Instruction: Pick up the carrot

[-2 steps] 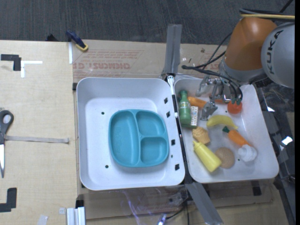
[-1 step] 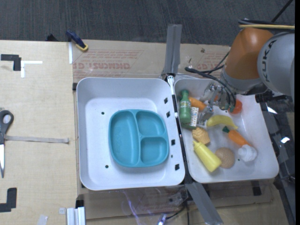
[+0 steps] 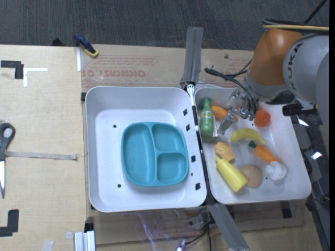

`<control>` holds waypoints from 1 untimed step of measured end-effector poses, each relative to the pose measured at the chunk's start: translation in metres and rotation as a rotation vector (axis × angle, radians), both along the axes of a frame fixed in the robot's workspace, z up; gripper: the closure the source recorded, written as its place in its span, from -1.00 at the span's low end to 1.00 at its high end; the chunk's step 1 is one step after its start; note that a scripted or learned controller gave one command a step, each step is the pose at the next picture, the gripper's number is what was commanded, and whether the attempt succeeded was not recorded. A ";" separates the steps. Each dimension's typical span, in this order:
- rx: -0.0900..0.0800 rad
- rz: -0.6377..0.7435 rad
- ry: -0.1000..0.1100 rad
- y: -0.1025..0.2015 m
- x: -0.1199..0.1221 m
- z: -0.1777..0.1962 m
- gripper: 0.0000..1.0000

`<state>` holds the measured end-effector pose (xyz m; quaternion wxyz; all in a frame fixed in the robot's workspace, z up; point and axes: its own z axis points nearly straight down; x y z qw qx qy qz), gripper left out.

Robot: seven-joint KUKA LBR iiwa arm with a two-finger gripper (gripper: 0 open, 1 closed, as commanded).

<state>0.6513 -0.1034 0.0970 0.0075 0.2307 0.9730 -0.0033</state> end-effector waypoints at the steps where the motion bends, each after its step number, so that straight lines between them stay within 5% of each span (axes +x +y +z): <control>1: -0.004 -0.190 0.007 -0.004 -0.002 -0.001 -1.00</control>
